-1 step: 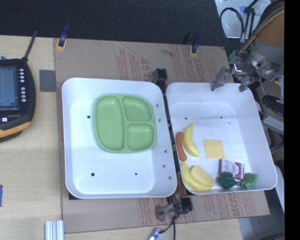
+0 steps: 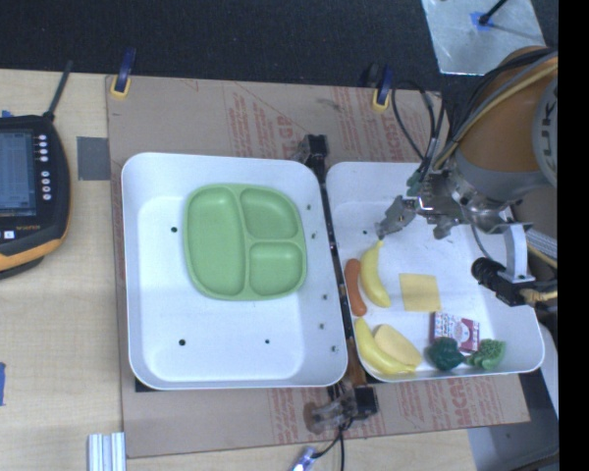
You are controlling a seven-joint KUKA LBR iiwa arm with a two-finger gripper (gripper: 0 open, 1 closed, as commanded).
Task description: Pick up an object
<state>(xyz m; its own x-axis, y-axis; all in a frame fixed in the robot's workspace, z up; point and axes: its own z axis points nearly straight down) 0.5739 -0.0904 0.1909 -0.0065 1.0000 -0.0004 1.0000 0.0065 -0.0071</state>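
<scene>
My gripper (image 2: 418, 223) hovers over the upper part of the right bin (image 2: 358, 180), its two fingers spread open with nothing between them. Just below it lie a small yellow banana (image 2: 373, 275), a red-orange sausage (image 2: 355, 287) and a yellow cheese slice (image 2: 419, 291). Along the bin's front edge are a larger yellow banana-like piece (image 2: 385, 349), a red and white packet (image 2: 455, 328), a dark green broccoli (image 2: 447, 355) and a lighter green vegetable (image 2: 488, 353).
The left bin (image 2: 152, 341) holds a green divided plate (image 2: 245, 240). A handheld control pendant (image 2: 15, 194) lies at the far left of the bench. The arm's grey body and cables occupy the upper right, over the right bin's far corner.
</scene>
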